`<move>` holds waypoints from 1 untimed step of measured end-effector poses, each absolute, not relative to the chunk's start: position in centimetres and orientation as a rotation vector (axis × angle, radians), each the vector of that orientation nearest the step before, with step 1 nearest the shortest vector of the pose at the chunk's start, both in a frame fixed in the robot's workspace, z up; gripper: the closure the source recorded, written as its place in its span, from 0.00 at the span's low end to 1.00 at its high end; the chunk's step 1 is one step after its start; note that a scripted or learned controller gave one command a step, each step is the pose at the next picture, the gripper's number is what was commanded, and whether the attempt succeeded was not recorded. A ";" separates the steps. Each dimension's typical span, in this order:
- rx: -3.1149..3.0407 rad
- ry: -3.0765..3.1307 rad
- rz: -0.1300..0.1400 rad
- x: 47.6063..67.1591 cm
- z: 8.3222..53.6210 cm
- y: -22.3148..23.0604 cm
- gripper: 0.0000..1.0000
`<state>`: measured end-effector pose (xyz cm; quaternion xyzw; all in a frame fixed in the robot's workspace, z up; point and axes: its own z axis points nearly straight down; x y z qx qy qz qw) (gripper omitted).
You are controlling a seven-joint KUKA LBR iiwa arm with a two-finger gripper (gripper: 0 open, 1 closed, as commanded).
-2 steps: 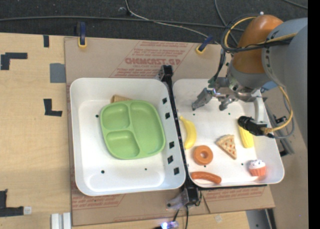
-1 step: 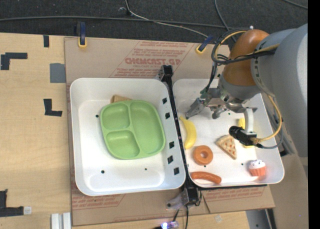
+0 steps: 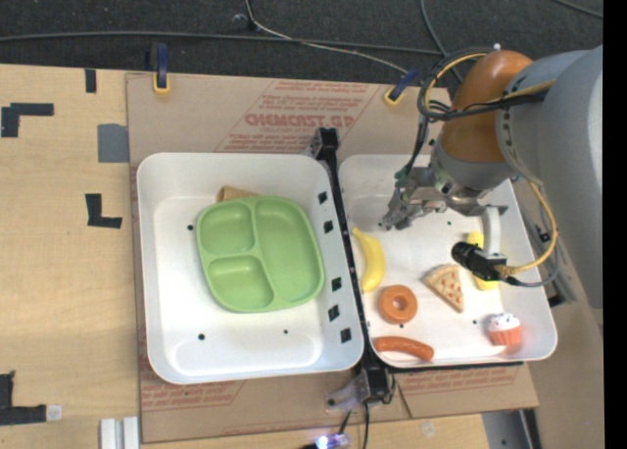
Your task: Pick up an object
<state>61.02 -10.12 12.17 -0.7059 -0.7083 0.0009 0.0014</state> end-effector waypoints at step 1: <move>-2.220 -2.224 -0.003 61.1 16.4 -10.3 1.00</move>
